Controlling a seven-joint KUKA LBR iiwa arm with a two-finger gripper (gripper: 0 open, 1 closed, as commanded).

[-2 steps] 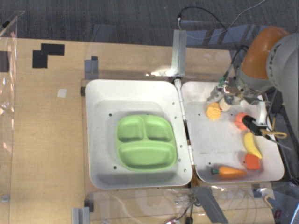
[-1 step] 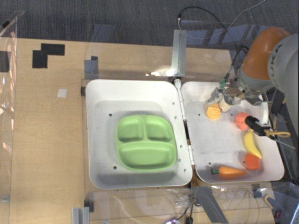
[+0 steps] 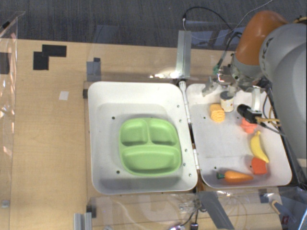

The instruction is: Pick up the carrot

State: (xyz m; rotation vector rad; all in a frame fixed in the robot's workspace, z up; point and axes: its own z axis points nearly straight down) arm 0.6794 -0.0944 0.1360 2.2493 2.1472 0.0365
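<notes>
The carrot (image 3: pixel 236 177), orange with a green stub at its left end, lies flat along the near edge of the right bin (image 3: pixel 206 143). My gripper (image 3: pixel 227 101) hangs over the far part of that bin, well away from the carrot and just right of a yellow corn piece (image 3: pixel 217 113). Nothing shows between it and the carrot except bare bin floor.
A banana (image 3: pixel 259 147) and a red-orange block (image 3: pixel 259 166) lie just right of and above the carrot. A pinkish-red piece (image 3: pixel 248 125) sits under the wrist. The left bin (image 3: pixel 103 128) holds a green divided plate (image 3: pixel 149 145).
</notes>
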